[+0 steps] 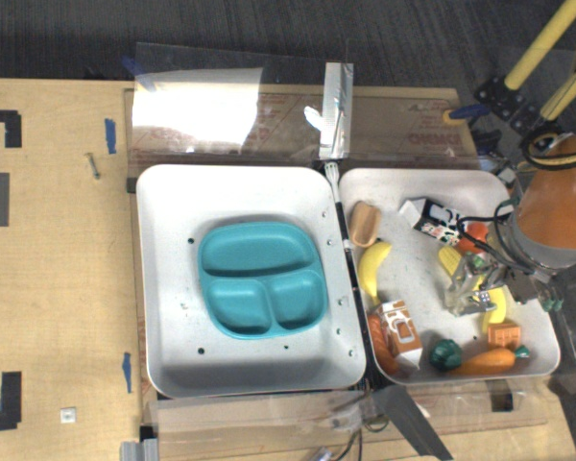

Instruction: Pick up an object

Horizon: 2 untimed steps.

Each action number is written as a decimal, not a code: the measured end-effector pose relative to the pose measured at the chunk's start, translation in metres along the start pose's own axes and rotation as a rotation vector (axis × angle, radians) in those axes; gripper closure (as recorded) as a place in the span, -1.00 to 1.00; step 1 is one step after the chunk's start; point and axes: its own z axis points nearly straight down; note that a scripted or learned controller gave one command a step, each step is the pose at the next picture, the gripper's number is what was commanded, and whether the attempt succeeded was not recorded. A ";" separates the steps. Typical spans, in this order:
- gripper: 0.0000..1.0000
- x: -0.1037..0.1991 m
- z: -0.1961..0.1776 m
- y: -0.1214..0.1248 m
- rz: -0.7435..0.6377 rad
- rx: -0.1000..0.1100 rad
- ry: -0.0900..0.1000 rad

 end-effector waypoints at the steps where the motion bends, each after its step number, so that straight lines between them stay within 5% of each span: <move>1: -1.00 0.000 0.001 0.000 0.000 -0.001 0.001; 2: 1.00 -0.003 -0.011 0.001 -0.001 0.002 -0.007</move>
